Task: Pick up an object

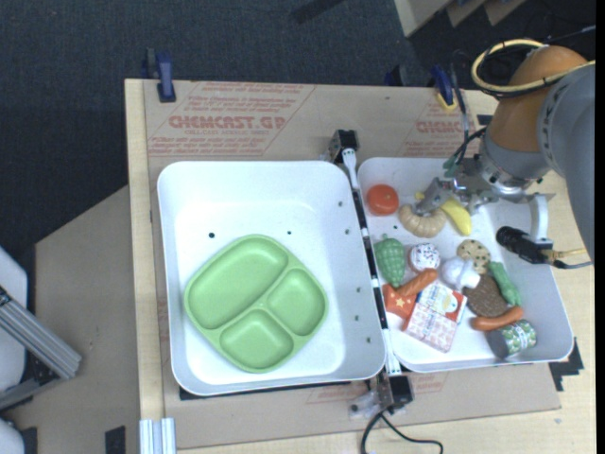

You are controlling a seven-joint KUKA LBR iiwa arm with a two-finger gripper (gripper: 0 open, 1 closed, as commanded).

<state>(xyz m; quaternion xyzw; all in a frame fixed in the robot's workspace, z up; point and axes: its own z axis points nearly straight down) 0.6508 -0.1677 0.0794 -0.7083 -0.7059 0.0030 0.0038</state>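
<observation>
Hovering — hand (442, 195) (tilted) over banana (458, 217)

"CHEMCAST GP" on bench sheet (227, 121)

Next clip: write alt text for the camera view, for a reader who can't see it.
A grey arm's tool hovers low over a yellow toy banana in the right white bin, which is crowded with small toy foods. The left white bin holds a green three-compartment plastic plate.

two white bins (180, 282), one green divided plate (253, 301), about a dozen toy foods (444, 268), one arm (539, 112).
</observation>
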